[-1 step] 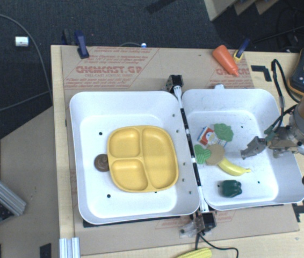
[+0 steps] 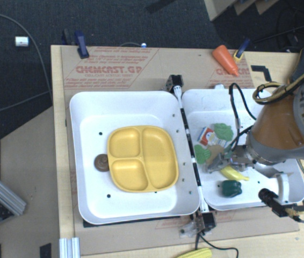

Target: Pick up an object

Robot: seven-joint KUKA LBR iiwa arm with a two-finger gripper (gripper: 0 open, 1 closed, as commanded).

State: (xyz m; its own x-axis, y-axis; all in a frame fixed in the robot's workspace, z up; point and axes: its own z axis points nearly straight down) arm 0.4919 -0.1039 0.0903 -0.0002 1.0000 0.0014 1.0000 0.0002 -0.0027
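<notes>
We're low in the right bin (image 2: 297,190), tool (image 2: 223,162) down among the toys by the yellow piece (image 2: 232,173) (grip state: we cannot tell). Nothing visibly lifted; the pick remains.

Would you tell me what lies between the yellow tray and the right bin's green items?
In the camera view, the two bins' adjoining white rims, between yellow tray and green items.

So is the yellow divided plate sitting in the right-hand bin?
No, the yellow divided plate lies in the left bin, with a small brown round object at its left edge.
</notes>
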